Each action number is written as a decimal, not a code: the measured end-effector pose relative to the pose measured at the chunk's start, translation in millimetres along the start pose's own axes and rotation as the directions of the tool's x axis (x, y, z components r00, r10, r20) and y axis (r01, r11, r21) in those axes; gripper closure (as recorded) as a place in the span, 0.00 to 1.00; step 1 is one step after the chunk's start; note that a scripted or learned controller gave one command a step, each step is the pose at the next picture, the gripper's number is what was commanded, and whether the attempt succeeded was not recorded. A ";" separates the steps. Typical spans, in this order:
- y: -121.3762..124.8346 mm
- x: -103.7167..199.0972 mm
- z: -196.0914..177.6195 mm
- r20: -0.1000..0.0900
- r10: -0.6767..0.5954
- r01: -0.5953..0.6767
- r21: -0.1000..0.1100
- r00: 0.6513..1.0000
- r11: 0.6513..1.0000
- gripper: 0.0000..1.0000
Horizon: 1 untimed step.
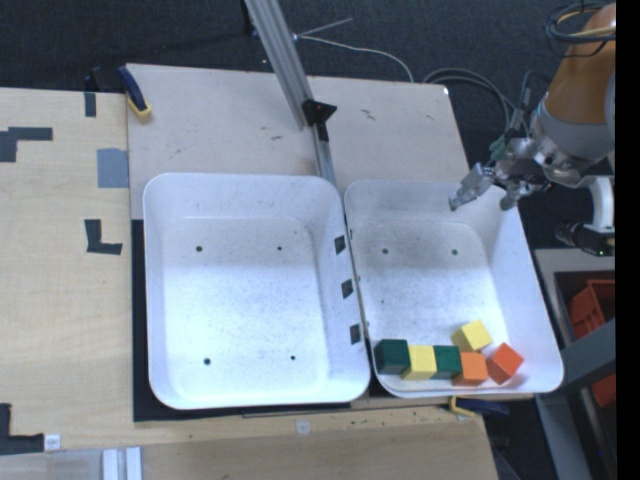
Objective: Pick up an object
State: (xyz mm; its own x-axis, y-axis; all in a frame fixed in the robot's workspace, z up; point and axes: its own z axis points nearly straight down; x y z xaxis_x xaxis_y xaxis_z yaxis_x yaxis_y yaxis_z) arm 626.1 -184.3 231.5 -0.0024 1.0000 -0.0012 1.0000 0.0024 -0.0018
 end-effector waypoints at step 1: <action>-74.1 19.8 113.8 -0.005 0.002 -0.002 0.011 1.000 1.000 0.00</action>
State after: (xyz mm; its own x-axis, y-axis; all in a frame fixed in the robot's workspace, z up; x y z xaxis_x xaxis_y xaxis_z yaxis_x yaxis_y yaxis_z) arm 551.7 -164.8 117.9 0.0000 1.0000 0.0033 0.9999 0.0001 -0.0124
